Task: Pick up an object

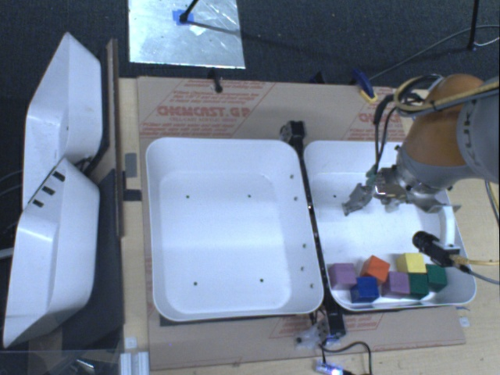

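Several small colored blocks crowd the near edge of the right bin [337,166]: a purple one [341,274], an orange one [376,268], a blue one [364,289], a yellow one [411,263] and a green one [423,283]. My gripper [357,200] hangs over the middle of this bin, reaching in from the right under the orange wrist band [437,143]. It is well behind the blocks and apart from them. Nothing shows in its grasp.
The left bin [226,225] lies beside the right one, with a dark divider strip [311,217] between them. Spare white bins [58,186] lean at the far left. A shiny metal sheet [186,22] lies behind the bench. Cables [437,250] trail along the right bin's right side.
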{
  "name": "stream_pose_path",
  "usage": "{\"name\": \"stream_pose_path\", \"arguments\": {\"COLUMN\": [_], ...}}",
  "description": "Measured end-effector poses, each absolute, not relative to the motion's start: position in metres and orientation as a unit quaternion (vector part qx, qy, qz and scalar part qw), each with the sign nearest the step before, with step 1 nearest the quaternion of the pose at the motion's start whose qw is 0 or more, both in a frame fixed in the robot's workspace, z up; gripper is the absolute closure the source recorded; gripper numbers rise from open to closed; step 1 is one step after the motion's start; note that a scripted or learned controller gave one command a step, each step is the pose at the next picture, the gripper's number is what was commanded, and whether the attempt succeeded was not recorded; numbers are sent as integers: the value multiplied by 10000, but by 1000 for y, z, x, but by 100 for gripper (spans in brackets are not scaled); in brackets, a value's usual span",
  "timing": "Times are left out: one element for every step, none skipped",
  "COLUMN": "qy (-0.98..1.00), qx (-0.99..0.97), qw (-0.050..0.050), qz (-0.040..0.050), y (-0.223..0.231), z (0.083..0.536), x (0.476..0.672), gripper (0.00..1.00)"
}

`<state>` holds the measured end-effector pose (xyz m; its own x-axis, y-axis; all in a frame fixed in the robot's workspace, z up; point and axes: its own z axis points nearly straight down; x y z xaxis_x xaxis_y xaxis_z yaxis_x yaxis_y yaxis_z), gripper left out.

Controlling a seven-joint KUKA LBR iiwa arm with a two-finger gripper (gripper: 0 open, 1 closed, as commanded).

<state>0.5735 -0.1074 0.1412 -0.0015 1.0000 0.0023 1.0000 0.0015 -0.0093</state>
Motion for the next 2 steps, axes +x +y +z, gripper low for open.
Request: {"name": "stream_pose_path", "arguments": {"qy": [-7070, -7069], "qx": [-7072, -7073], "qw": [-9, -33], "qz": [-6, -19], "y": [-109, -147], "z": [156, 235], "x": [577, 638], "gripper": [100, 100]}}
